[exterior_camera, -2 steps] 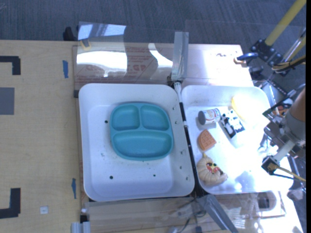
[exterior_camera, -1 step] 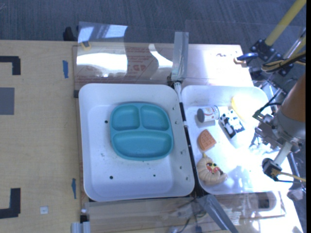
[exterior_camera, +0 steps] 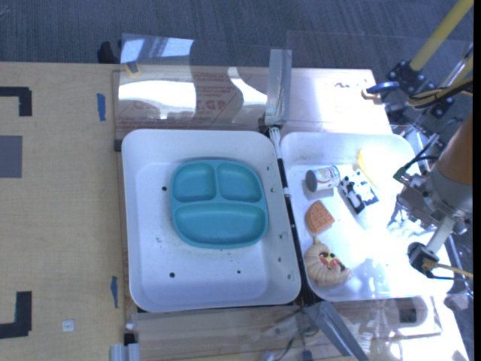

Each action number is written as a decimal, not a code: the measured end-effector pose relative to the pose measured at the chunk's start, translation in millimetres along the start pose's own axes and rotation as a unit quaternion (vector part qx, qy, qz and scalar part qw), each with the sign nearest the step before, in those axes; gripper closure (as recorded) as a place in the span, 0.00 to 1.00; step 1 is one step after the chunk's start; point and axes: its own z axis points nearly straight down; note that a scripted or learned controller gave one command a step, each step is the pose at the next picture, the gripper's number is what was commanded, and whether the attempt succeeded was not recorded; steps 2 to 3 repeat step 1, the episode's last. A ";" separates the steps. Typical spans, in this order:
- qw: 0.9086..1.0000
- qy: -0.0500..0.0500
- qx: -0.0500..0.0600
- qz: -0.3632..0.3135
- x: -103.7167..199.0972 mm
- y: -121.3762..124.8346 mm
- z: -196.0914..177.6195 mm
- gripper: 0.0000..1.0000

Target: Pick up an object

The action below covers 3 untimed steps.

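Camera view shows a blue divided plate (exterior_camera: 219,202) in the left bin (exterior_camera: 143,277). The right bin (exterior_camera: 294,150) holds a small can (exterior_camera: 322,179), an orange waffle piece (exterior_camera: 319,216) just below it, and a tan soft toy (exterior_camera: 327,268). The waffle piece looks light, stiff and flat, best pinched across its edges. At far right, the claw (exterior_camera: 412,207) is lost in glare, so I cannot tell its opening.

Floor (exterior_camera: 225,6) across the top of the frame is dark blue-grey carpet with a fine weave. The table (exterior_camera: 60,224) is pale wood and fills the left side. It has black corner marks (exterior_camera: 19,100) upper left and lower left, a grey square (exterior_camera: 9,156) at the left edge and bits of blue tape (exterior_camera: 101,106). A clear plastic panel (exterior_camera: 173,89) at top middle catches reflections. Lighting's harsh: white glare (exterior_camera: 376,254) blows out the lower right.
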 end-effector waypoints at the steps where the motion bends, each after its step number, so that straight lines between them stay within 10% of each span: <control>1: 0.991 0.000 0.000 -0.130 5.1 -22.1 8.0 1.00; 3: 0.991 0.000 0.000 -0.130 5.1 -22.1 8.0 1.00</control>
